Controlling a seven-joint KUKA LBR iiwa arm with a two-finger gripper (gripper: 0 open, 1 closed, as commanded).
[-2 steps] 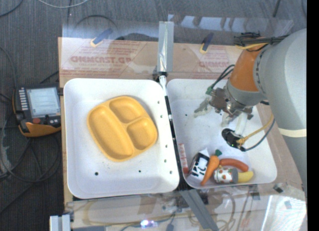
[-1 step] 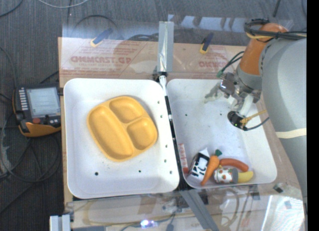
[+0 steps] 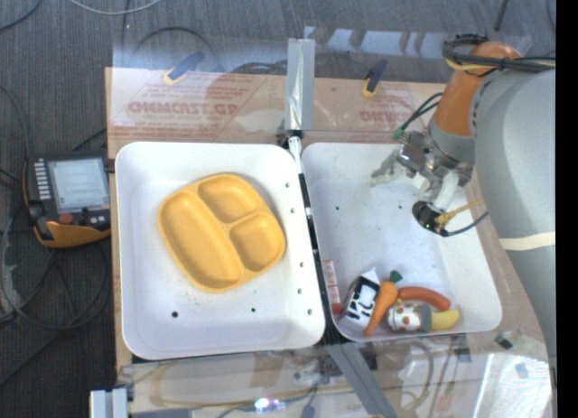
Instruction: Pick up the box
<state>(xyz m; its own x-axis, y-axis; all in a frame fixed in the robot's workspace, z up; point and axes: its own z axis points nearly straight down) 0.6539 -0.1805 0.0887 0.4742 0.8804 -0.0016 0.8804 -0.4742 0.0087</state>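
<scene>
The box (image 3: 361, 300) sits at the near edge of the right bin (image 3: 361, 218), wedged against a toy carrot (image 3: 382, 303). Looks light and stiff, probably cardboard; I'd grab its free flat sides. Gripper (image 3: 424, 181) hangs well apart, can't tell its state.

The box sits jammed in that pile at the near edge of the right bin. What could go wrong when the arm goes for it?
1. The box lies against the carrot, so the tool may catch the carrot instead or drag it along.
2. The box sits close to the right bin's near-left corner wall, so a finger may strike the rim.
3. The sausage and the can crowd the same corner and may get knocked about.
</scene>
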